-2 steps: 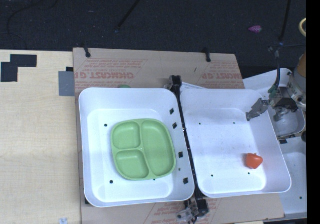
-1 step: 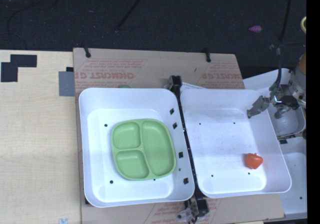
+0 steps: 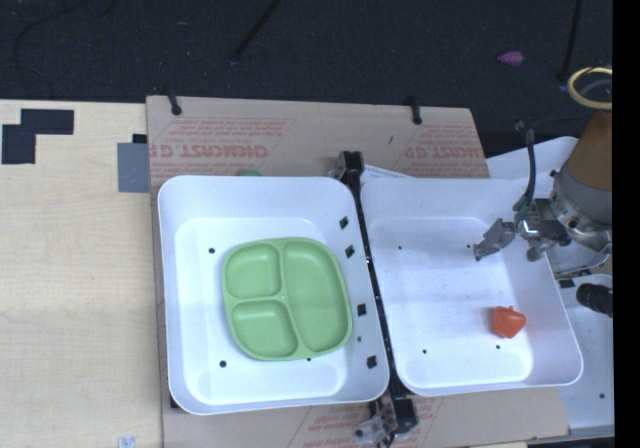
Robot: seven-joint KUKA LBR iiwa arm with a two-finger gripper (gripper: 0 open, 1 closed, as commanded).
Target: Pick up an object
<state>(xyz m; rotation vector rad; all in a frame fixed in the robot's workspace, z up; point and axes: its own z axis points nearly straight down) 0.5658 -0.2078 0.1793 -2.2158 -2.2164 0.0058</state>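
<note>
Below hand (image 3: 497,238), red object (image 3: 507,321), apart

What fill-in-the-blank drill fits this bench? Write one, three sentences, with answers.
1. The light green divided plastic plate has ___ compartments.
2. The small red rounded object lies in the ___ shallow white bin.
3. The pincer hovers over the bin holding the ___ object.

Answers: three; right; red

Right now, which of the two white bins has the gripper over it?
The right bin, the one with the small red object. The gripper sits above its upper right part; the left bin holds the green divided plate.
</note>
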